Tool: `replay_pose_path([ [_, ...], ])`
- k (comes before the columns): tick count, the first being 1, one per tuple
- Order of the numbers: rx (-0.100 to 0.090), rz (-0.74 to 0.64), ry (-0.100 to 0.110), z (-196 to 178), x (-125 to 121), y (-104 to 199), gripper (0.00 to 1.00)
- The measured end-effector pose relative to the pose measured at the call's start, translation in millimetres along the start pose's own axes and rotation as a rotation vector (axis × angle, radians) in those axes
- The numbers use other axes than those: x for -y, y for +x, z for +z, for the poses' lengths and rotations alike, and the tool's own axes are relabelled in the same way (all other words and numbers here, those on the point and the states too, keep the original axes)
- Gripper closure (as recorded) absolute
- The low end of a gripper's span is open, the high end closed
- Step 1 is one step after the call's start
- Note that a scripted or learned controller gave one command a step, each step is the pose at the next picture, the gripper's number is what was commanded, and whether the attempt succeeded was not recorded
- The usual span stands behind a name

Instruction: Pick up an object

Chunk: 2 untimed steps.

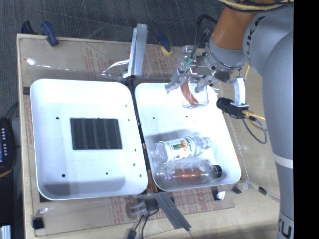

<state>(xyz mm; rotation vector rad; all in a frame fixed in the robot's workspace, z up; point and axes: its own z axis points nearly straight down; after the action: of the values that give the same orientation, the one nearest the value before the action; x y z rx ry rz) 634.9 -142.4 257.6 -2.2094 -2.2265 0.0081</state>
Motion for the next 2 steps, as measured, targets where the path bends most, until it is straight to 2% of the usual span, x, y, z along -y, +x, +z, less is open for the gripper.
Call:
replay_pose_path([
  [1,-0.002,-0.304,-0.001,74,140,-54,0.0],
  [2,0.009,-0.349,-0.023,159,86,-66,0.0],
])
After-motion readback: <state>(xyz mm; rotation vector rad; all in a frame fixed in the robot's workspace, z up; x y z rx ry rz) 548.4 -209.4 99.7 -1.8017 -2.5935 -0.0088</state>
